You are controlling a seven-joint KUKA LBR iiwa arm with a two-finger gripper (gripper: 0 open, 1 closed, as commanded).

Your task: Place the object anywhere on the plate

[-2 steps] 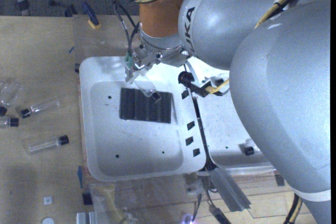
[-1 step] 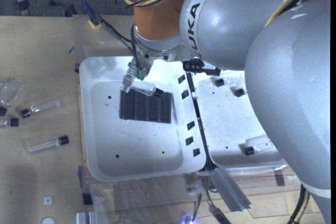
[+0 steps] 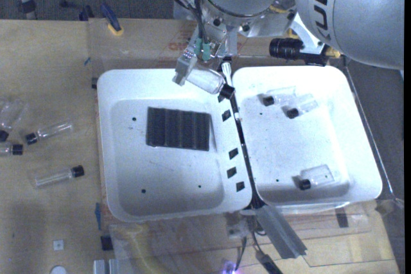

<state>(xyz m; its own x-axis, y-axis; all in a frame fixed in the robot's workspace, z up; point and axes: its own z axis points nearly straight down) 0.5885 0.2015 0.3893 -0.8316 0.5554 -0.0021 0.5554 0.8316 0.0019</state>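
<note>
Vial (image 3: 204,81) first: a clear glass one with a black cap, and it sits clamped between the fingers of my hand (image 3: 200,71), hanging over the back rim of the left bin (image 3: 115,96). Its long axis runs slantwise across the view, the clear end up and to the left by my fingers, the black cap down and to the right, close to the seam between the two bins. It looks tilted rather than flat.

The plate (image 3: 178,129), a dark ribbed rectangle, lies on the left bin's floor, nearer the camera and a little left of where I hang. I judge the step in hand is carrying over and setting down. To do it well I should travel toward the middle of the plate before lowering, come down slowly, and turn the vial along the ribs if I can, so it settles and does not roll off. Release low, then lift straight up
</note>
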